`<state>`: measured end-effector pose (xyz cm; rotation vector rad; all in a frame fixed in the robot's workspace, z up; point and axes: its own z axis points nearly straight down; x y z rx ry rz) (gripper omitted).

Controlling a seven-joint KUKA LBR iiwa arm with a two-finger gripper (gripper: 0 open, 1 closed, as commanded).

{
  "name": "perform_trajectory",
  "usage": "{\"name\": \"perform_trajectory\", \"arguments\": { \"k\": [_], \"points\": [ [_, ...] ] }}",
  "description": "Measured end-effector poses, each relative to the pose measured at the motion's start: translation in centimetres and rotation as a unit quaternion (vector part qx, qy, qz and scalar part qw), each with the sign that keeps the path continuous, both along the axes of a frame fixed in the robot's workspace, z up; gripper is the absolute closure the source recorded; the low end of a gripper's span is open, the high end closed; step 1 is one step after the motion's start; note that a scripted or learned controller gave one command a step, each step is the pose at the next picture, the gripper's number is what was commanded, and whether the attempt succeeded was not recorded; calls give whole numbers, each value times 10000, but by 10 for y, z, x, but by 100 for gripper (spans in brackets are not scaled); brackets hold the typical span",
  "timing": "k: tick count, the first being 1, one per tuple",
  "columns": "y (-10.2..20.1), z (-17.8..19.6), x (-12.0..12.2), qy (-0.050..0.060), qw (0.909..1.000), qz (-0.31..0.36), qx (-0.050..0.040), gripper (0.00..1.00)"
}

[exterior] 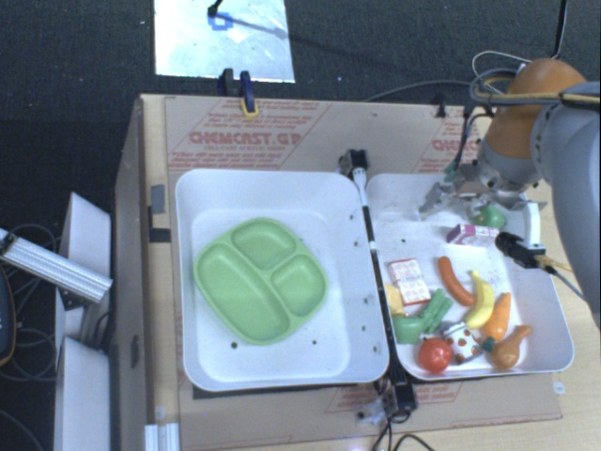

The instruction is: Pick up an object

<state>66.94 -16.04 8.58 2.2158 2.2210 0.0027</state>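
Bench with two white bins: we note a green plate (261, 278) in the left bin (207, 205). Toy food (457, 310) crowds the right bin's (394, 195) near half. Gripper (467, 195) hovers at the far end, grip state unclear to us.

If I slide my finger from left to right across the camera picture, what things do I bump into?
Green plate → red-and-white box → tomato → orange sausage → banana → brown pear.
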Motion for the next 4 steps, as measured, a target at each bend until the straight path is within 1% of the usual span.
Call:
{"name": "perform_trajectory", "arguments": {
  "k": [1, 2, 4],
  "points": [
    [-6, 0, 0, -3, 10000, 0, -1, 0],
    [14, -1, -4, 8, 10000, 12, 5, 0],
    [1, 0, 0, 2, 10000, -2, 0, 0]
  ]
}}
